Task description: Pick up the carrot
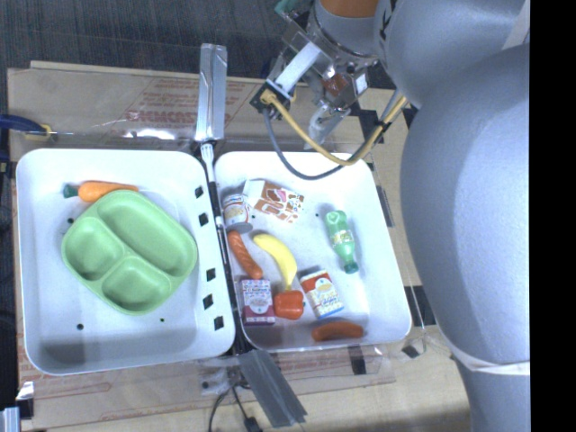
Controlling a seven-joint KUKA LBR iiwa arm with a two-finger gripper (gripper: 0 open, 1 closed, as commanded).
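You have not picked up the carrot yet. It lies in the left bin, at the far edge, touching the green plate. Your gripper hangs above the right bin's far rim; I cannot tell how its jaws stand.

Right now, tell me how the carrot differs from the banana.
The carrot is orange with a green top; the banana is plain yellow. The carrot lies in the left bin beside the green plate; the banana lies in the right bin among other food. Both are long, slim and lying flat.
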